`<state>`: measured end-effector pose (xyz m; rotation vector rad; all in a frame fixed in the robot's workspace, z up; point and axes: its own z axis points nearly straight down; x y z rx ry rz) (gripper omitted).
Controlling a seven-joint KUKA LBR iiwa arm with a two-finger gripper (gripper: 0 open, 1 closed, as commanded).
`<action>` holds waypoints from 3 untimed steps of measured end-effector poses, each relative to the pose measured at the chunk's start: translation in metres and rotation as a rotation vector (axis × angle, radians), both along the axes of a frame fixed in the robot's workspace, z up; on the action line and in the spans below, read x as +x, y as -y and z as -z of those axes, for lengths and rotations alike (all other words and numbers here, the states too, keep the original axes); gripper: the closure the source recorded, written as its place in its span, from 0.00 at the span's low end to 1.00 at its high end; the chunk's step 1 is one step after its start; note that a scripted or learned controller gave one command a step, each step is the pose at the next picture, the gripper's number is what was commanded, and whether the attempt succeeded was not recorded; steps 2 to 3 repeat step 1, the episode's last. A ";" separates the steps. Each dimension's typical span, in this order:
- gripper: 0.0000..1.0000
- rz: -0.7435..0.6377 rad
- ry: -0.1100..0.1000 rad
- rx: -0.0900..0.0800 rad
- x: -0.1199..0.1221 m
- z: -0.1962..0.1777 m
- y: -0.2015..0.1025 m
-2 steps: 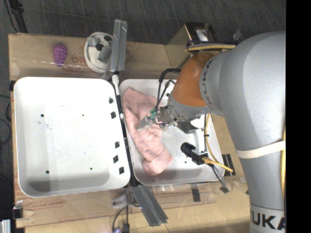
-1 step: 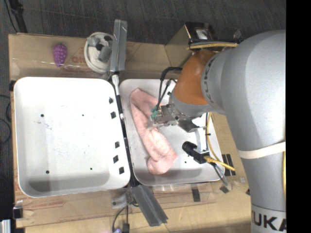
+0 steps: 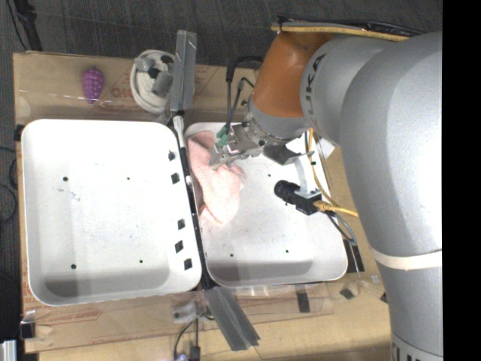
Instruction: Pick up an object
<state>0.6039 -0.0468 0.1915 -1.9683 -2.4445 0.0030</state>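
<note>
A pale pink cloth-like object (image 3: 216,183) lies crumpled in the right bin (image 3: 270,265), against its left wall near the back. My gripper (image 3: 229,151) is down at the cloth's upper right part, touching or just over it. The wrist hides where the fingertips meet the cloth. The grey arm with its orange band reaches in from the right and covers the bin's back right corner.
The left bin (image 3: 98,277) sits beside the right one, with a metal divider (image 3: 188,201) between them. Behind the bins on the bench lie a purple grape-like toy (image 3: 92,83) and a white roll (image 3: 152,79). A black cable fitting (image 3: 293,194) hangs over the right bin.
</note>
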 end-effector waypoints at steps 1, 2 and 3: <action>1.00 0.210 0.000 -0.002 0.003 -0.095 -0.020; 1.00 0.210 0.000 -0.002 0.003 -0.095 -0.020; 1.00 0.210 0.000 -0.002 0.003 -0.095 -0.020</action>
